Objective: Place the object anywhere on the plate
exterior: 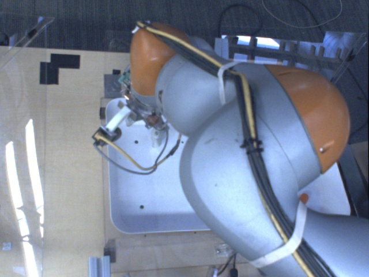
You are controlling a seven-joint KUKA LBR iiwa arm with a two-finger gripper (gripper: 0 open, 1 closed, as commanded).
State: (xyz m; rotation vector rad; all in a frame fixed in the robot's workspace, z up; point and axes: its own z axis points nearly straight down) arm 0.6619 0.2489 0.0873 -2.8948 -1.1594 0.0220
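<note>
Reaching over white bin (144,212), grey arm (242,154), claw (154,133) grip state unclear

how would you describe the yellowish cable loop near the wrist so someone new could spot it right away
Start at the big grey arm filling the right side, and follow it to the orange band at upper left. Just below hangs the gripper, over the white bin. The cable loop sags from a small black connector on the left, curving low over the bin floor; it is thin, yellowish and slack, unlike the black cables strapped along the arm.
</note>
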